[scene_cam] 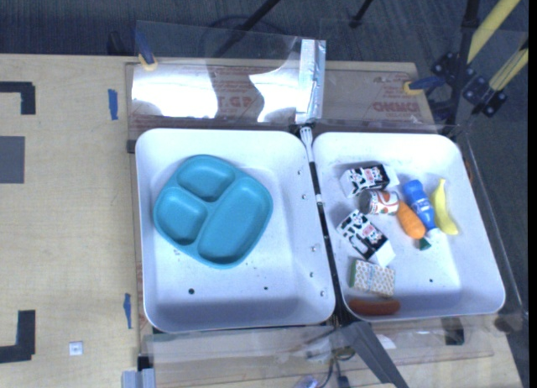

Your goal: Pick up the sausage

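Right, near to far. Sausage, reddish-brown, lies flat along the near edge of the right bin, twd its near-left corner, lengthwise w/ the rim. Just beyond it, a small patterned packet, close to but apart from the sausage. Next back: black-and-white carton, tilted, a white bit sticking out on its near side. Right of that, orange carrot, a green bit at its near end. Blue bottle alongside carrot, touching or nearly so. Yellow banana nearest the right edge. Small red-and-white can-like item mid-bin, left of carrot. Farthest: 2nd black-and-white carton, twd far-left part of the bin.

Left bin: blue divided plate, three compartments, about centre.

Pincer: open or closed, can't tell.
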Robot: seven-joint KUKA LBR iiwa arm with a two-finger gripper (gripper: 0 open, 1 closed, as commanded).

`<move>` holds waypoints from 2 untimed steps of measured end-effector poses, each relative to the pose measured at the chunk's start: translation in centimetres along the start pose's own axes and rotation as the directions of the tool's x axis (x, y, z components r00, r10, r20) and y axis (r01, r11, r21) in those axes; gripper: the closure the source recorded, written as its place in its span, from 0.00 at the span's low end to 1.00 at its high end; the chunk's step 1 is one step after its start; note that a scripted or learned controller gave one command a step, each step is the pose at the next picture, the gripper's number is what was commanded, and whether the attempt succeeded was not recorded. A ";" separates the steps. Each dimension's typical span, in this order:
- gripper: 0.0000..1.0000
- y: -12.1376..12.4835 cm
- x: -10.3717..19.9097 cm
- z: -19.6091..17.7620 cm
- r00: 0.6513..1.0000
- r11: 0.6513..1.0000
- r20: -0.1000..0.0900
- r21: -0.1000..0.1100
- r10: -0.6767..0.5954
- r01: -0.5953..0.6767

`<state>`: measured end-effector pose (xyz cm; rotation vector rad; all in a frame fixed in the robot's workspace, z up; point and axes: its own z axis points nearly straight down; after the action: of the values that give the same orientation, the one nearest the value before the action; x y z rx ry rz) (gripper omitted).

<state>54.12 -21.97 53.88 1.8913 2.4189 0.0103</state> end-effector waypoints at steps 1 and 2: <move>1.00 0.2 -0.1 -1.2 1.000 1.000 0.006 -0.006 -0.002 0.002; 1.00 -0.7 1.8 10.2 0.989 0.990 -0.055 0.039 -0.136 0.138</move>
<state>53.63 -20.83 43.58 1.7583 2.5995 0.0005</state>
